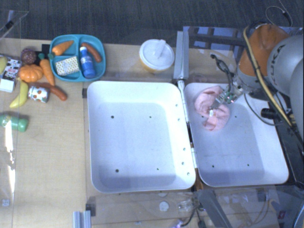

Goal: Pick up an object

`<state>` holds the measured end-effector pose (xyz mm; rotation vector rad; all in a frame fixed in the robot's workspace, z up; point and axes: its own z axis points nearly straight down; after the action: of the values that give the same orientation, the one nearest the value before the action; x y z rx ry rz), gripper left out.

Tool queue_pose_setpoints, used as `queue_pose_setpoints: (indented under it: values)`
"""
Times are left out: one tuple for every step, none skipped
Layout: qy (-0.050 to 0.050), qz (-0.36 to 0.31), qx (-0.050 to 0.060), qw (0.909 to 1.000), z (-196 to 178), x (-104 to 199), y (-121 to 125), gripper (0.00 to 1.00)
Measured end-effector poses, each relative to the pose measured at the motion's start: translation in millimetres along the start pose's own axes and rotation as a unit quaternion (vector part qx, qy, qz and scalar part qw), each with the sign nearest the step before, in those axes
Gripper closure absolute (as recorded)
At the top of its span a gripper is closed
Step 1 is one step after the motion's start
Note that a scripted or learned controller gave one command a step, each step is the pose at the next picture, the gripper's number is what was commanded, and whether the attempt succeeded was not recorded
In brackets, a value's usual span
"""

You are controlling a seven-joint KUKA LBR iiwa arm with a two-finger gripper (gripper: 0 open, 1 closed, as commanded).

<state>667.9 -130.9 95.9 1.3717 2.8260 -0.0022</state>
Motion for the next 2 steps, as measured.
queue_pose_setpoints:
  values:
    - [0.011, -0.001, 0.007, 0.9999, 4.3, 5.2, -2.3, 0.0]
    - [0.011, -0.001, 0.007, 0.9999, 4.4, 5.2, -2.4, 0.0]
